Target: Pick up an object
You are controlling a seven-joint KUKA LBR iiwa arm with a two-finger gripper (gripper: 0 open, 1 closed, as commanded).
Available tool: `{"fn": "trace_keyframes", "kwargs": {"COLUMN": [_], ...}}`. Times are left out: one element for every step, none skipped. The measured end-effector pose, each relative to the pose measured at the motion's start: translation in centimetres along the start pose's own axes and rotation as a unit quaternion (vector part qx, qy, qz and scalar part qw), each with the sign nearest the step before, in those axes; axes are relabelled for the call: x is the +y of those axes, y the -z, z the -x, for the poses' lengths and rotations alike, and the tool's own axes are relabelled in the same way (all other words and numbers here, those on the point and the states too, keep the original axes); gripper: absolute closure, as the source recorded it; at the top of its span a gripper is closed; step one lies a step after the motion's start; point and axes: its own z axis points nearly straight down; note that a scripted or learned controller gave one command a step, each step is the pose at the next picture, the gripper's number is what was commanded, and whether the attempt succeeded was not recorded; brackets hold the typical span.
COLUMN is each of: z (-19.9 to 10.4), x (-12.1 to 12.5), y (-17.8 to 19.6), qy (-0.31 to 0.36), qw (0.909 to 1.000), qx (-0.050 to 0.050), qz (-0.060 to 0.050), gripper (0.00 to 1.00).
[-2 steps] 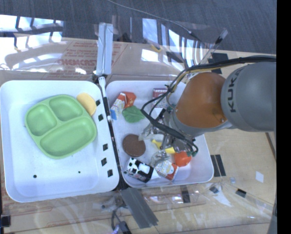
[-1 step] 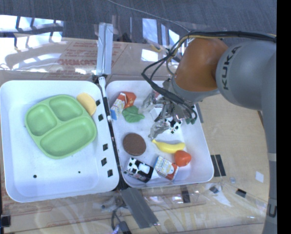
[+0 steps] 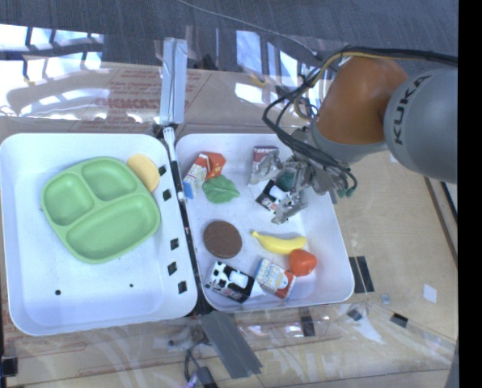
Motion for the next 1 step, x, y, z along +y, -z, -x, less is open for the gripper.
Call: {"fn": "trace_keyframes", "kwargs": {"z": [5.27], "x": [1.77], "y": [-4.52], "qy": [-0.001], "qw": [1.0], "qx": [0.001], "qz": [0.001], "gripper": [0.0]}}
